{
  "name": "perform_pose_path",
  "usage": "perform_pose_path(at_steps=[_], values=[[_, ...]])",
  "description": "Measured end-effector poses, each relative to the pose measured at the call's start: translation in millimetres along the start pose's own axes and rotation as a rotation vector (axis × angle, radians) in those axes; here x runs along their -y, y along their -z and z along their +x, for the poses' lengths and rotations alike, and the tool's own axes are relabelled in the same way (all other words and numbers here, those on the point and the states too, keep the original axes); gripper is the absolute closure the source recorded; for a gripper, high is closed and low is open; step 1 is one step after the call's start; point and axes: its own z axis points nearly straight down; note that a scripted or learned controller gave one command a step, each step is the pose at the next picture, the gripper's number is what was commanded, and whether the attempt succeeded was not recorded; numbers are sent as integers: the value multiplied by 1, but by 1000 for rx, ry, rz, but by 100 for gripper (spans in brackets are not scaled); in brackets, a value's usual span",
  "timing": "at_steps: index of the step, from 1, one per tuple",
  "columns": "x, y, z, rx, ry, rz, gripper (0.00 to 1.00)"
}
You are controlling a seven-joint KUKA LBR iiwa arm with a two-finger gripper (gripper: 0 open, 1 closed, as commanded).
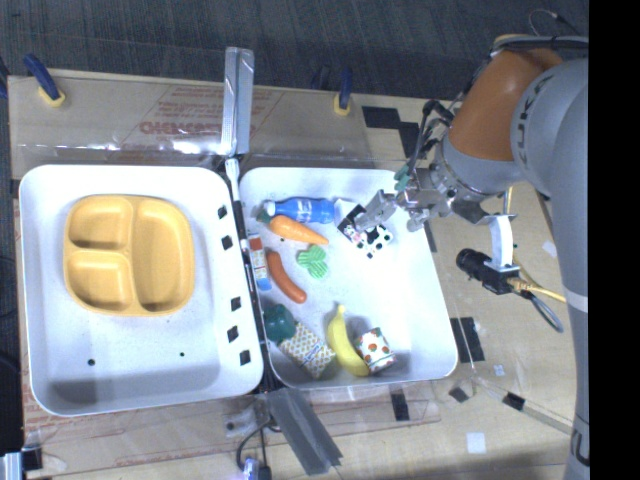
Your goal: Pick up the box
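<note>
Where the arm [520, 118] reaches in over the right rim of the right bin [425, 343], its gripper [372, 216] hangs low near that bin's upper right corner, tipped toward the bin floor. A small black-and-white box [368, 234] with dots like a die sits directly under the fingertips, close enough that tool and box seem to touch. Whether the box is actually clamped cannot be told, and the tool's opening cannot be read from this slant.

Along the right bin's upper edge lies a blue bottle [305, 209], with a carrot [296, 230] just below it. A green leafy toy [314, 260] rests near the bin's middle, and a red sausage [284, 276] lies tilted beside it toward the left wall. A thin red-and-blue tube [258, 261] runs along that left wall. Near the lower edge sit a dark green item [277, 321], a patterned pouch [305, 348], a banana [345, 342] and a small spotted can [375, 348], packed close together.

The left bin [60, 368] holds a yellow divided plate [130, 253] toward its upper left.
</note>
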Motion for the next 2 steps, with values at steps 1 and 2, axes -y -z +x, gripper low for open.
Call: perform_pose_path(at_steps=[1,2], values=[[11,-117,52,1,160,0,0],[11,-107,51,2,164,1,100]])
